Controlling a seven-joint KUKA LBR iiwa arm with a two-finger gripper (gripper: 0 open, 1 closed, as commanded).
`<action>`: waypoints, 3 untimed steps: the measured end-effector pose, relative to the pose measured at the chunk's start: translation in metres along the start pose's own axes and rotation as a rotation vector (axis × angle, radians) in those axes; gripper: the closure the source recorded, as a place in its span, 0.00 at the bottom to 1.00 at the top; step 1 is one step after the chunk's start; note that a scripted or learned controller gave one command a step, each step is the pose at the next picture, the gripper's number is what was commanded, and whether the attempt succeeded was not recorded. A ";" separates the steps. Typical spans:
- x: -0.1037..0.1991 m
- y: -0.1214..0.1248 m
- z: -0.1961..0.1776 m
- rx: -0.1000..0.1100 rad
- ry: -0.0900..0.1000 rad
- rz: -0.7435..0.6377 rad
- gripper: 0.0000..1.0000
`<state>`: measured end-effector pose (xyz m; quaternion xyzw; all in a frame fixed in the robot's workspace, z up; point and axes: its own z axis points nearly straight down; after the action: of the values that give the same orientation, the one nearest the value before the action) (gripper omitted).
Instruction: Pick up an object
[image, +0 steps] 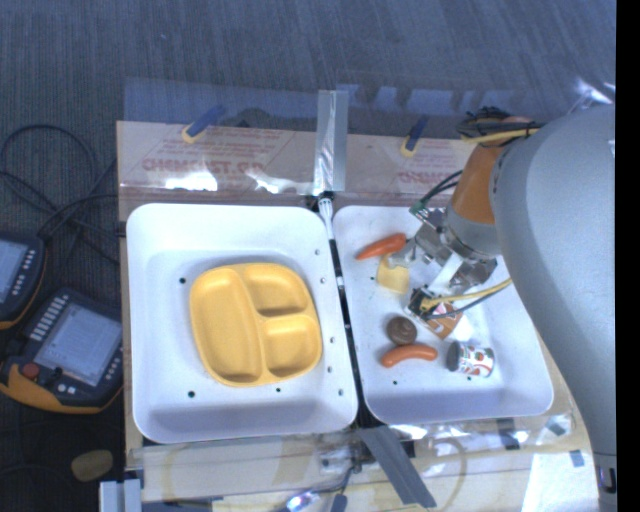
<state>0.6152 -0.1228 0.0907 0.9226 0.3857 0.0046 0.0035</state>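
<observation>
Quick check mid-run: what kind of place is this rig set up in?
Probably a robotics lab test cell: two white bins on a taped cardboard bench, a teach pendant on carpet, toy food as pick targets.

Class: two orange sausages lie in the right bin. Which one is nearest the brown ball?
The front sausage, just below the brown ball; the other sausage lies further back, beside the yellow block.

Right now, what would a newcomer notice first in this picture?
The large yellow divided tray lying in the left bin stands out first. Next comes the grey arm's hand, low over the right bin, among small things: an orange sausage, a brown round piece and a pale yellow block.
</observation>
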 end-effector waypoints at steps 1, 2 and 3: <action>0.020 -0.002 0.000 0.028 -0.020 0.371 0.00; -0.062 -0.044 0.001 0.005 -0.005 0.340 0.00; 0.006 -0.008 0.003 0.002 -0.007 0.528 0.00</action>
<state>0.6132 -0.1129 0.0881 0.9913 0.1315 0.0020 0.0026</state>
